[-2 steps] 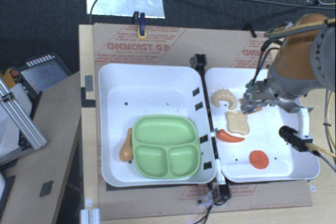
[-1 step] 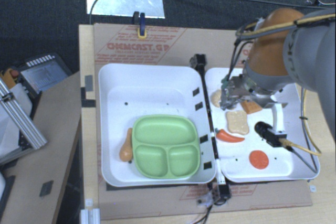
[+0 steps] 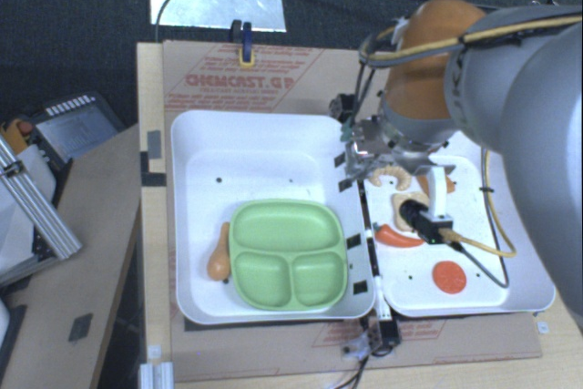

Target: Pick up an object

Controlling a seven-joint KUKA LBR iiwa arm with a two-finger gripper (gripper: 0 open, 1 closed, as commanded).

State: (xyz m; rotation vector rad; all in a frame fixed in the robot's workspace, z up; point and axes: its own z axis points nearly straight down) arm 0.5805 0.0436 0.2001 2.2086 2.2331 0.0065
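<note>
The pale tan surface (image 3: 109,196) carries a brown cardboard sheet with red lettering (image 3: 273,77), and the two bins sit side by side on that sheet. The grey arm with its orange band (image 3: 519,87) comes in from the right and covers the far right part of the scene. The shallow white left bin (image 3: 255,127) holds a light green plastic plate with three compartments (image 3: 287,255), which lies flat in its near half. Just left of the plate is a small tan-orange gourd-shaped toy (image 3: 219,258), with its bulb toward the near side. The shallow white right bin (image 3: 510,287) is partly under the arm. The claw (image 3: 363,150) is low over the far left corner of this bin, close to the divide between the two bins, and I cannot tell how far open it is or whether it has hold of anything. Several pickable things lie in this bin. A flat orange-red disc (image 3: 448,276) is near the front. A red-orange elongated piece (image 3: 396,237) lies to the left of the disc. A pale curved piece (image 3: 393,175) sits just beside the claw. A small orange and white piece (image 3: 435,185) is to the right of that.
</note>
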